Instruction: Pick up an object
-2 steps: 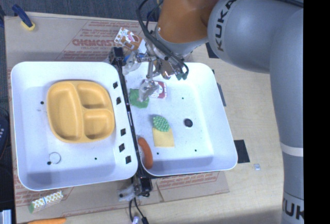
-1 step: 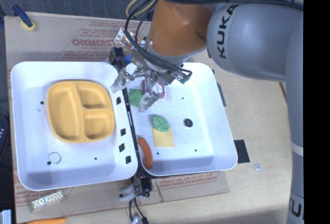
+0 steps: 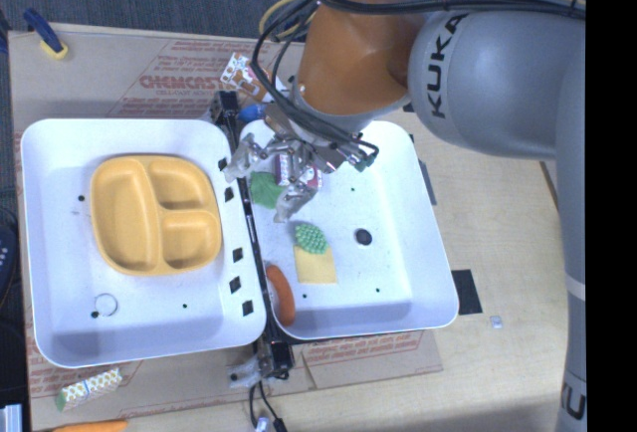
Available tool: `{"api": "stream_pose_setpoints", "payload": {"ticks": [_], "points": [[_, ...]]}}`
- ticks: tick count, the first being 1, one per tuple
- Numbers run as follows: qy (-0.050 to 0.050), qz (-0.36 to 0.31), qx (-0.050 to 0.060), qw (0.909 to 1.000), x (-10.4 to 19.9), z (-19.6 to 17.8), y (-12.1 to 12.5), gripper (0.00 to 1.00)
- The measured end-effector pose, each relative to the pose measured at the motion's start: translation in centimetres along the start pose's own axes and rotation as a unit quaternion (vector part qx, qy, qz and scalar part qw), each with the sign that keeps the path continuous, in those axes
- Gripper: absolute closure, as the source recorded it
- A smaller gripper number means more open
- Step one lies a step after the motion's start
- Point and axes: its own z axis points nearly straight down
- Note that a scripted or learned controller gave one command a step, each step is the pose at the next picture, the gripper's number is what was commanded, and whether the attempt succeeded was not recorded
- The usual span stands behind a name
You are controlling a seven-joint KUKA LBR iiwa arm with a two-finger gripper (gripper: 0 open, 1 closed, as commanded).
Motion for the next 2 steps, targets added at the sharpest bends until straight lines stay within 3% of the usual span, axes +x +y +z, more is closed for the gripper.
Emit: {"api": "stream_pose_setpoints", "payload": {"ticks": [1,2], "points": [[-0.001,-0.151,0.001,0.9885,-0.3,0.0,0.7,0.00],[-0.001,-0.328,0.001,0.9446,-0.9,0.0,-1.5,0.00]]}}
